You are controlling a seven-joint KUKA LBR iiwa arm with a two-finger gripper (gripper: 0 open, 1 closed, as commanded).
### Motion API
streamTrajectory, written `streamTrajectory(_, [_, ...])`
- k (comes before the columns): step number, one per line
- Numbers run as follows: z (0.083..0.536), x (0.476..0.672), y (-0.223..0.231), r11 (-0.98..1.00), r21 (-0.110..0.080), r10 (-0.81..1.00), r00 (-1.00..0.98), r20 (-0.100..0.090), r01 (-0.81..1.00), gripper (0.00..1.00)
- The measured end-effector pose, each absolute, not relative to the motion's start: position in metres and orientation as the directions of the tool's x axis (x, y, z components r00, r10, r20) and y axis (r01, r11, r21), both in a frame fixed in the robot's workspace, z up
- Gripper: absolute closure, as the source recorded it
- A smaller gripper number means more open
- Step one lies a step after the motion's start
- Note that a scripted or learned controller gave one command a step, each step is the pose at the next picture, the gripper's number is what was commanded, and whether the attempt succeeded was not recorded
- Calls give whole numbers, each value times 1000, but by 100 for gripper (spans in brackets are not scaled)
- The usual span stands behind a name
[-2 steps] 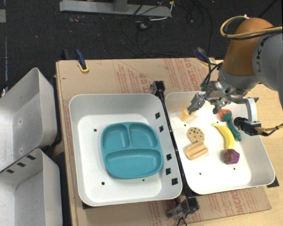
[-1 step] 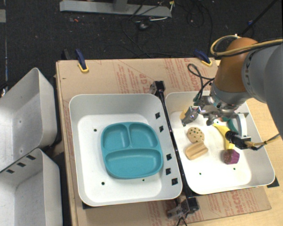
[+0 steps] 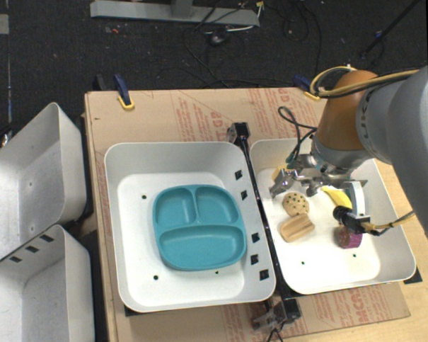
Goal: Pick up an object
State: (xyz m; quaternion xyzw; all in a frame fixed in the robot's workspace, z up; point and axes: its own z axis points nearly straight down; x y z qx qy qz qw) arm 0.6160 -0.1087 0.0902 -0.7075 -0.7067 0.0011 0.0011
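Observation:
My gripper (image 3: 294, 188) hangs over the upper left part of the right bin (image 3: 395, 265), its fingers spread and nothing between them. Just below it lies a round tan biscuit with dark dots (image 3: 295, 203). A tan wooden block (image 3: 296, 230) lies a little nearer the front. A yellow banana-like piece (image 3: 335, 195) lies to the gripper's right, and a small magenta object (image 3: 349, 239) sits further right and forward. A small yellow bit (image 3: 278, 176) shows by the gripper's left side.
The left bin (image 3: 123, 206) holds a teal divided plate (image 3: 199, 227). A black divider (image 3: 254, 200) runs between the two bins. Two white trays (image 3: 31, 210) stand off the bench at the left. The arm comes in from the upper right.

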Motion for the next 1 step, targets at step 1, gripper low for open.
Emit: streamTrajectory(1, [103, 617, -109, -2, 2, 1000, 2, -1, 1000, 100])
